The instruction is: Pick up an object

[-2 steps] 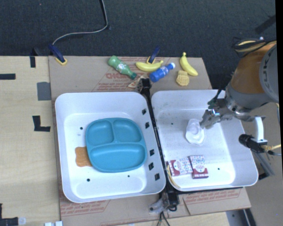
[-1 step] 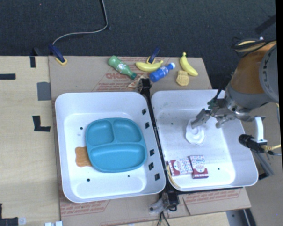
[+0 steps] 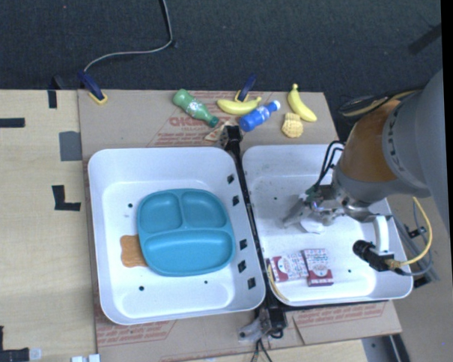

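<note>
My gripper (image 3: 312, 213) is low in the right bin (image 3: 381, 286), near its middle, at the end of the grey arm with the orange band (image 3: 368, 151). Its fingers (image 3: 292, 213) look spread open. A small white object (image 3: 312, 226) lies on the bin floor directly under them, partly hidden, and I cannot see it being gripped. Two small red-and-white cartons (image 3: 289, 267) (image 3: 317, 267) lie side by side by the bin's near wall, apart from the gripper.
The left bin (image 3: 106, 174) holds a blue divided plate (image 3: 185, 232) with an orange-brown piece (image 3: 129, 251) poking out at its left. Behind the bins lie a green bottle (image 3: 193, 107), two bananas (image 3: 238, 105) (image 3: 301, 104), a blue bottle (image 3: 257, 116) and a yellow corn piece (image 3: 291, 125).
</note>
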You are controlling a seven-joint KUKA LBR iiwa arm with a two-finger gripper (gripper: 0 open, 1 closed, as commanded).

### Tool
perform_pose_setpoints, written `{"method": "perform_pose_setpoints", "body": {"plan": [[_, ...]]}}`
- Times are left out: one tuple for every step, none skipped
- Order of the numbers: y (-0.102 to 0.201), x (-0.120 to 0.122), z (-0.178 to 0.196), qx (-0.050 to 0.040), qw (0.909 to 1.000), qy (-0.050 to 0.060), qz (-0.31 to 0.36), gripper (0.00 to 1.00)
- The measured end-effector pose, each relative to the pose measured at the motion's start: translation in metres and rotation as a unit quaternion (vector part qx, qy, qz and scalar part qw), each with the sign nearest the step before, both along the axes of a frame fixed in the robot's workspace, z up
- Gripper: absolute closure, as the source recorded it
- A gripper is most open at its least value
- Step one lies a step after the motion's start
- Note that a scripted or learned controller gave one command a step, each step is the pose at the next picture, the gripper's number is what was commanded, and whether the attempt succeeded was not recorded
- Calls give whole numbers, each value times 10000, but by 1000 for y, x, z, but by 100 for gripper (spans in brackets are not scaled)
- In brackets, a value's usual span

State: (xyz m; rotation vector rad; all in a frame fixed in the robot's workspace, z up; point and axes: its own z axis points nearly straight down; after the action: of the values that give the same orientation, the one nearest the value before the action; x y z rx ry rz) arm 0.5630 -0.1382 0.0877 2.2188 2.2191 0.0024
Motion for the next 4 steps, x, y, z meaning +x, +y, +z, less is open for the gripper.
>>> {"method": "perform_pose_setpoints", "body": {"plan": [[-1, 3, 14, -12, 10000, -46, 2, 100], [43, -34, -1, 3, 10000, -21, 7, 100], [43, -34, -1, 9, 10000, -12, 6, 0], [16, 57, 80, -3, 10000, 8, 3, 0]]}}
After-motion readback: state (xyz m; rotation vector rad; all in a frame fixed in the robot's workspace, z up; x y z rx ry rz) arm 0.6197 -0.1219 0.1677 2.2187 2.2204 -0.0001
